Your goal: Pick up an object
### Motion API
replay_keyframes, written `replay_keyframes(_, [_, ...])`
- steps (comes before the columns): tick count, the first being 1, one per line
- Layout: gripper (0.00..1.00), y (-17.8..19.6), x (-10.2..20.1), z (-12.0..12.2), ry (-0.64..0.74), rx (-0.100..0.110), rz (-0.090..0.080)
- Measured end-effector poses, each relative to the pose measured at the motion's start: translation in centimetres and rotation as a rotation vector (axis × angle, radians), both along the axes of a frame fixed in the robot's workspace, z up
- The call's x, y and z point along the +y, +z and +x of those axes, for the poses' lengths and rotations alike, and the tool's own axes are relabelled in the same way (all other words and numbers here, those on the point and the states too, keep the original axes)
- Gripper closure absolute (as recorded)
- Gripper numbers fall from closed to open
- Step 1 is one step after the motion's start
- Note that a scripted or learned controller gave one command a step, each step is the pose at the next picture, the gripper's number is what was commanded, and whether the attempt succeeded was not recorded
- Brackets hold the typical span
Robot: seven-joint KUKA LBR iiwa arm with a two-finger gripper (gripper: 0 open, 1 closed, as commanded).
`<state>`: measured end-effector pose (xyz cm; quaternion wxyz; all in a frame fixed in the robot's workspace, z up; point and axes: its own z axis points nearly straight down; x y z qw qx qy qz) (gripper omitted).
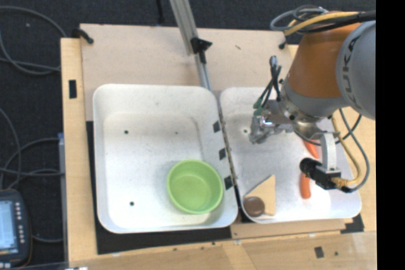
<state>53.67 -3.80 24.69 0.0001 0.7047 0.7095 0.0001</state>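
In the camera view the right bin (243, 104) holds a tan wedge-shaped block (266, 194) near its front edge, with a small brown round piece (254, 205) against the wedge's front left. An orange stick-like object (306, 187) lies at the front right, partly under the arm's black fitting. My gripper (259, 129) hangs over the upper left part of the right bin, above and behind the wedge. The left bin (126, 129) holds a green bowl (194, 185) in its front right corner.
A slanted aluminium bar (182, 6) on a post rises behind the bins, near their shared divider (223, 142). The arm's orange and grey body (326, 73) covers the right bin's far right side. Cables trail on the dark floor to the left.
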Motion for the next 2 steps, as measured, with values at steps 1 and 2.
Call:
replay_keyframes(1, [1.00, 0.1, 5.2, -1.3, 0.001, 0.000, 0.001])
replay_keyframes(2, [1.00, -0.8, 10.9, -2.0, 0.001, 0.001, 0.001])
